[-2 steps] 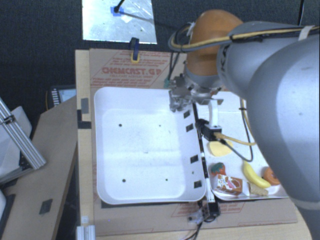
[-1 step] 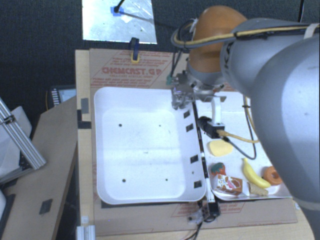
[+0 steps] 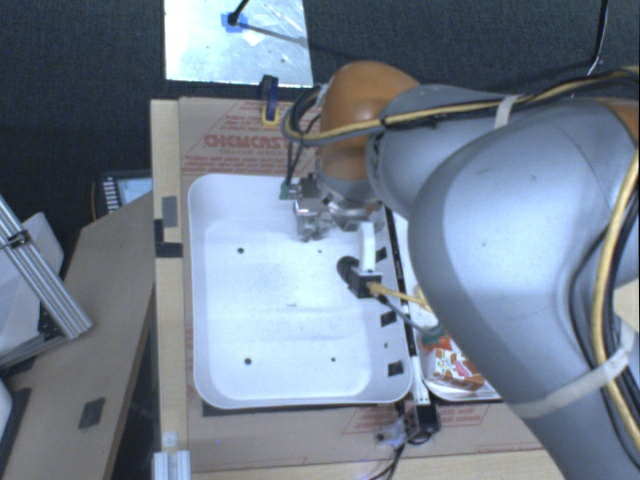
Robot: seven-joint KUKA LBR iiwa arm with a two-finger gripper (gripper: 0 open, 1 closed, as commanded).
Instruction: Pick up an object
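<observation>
My gripper (image 3: pixel 312 224) hangs low over the far right part of the left white bin (image 3: pixel 205 298), close to the bin's back wall. I see nothing held under it. In the right bin (image 3: pixel 478 392), a small object with red, orange and white print (image 3: pixel 452 362) peeks out from under the arm near the front. The grey arm hides most of that bin.
The bins rest on a cardboard sheet (image 3: pixel 240 138) printed with red letters. A shiny square plate (image 3: pixel 235 28) lies beyond the bench at the back. An aluminium rail (image 3: pixel 40 278) slants at the left. The big grey arm covers the whole right side.
</observation>
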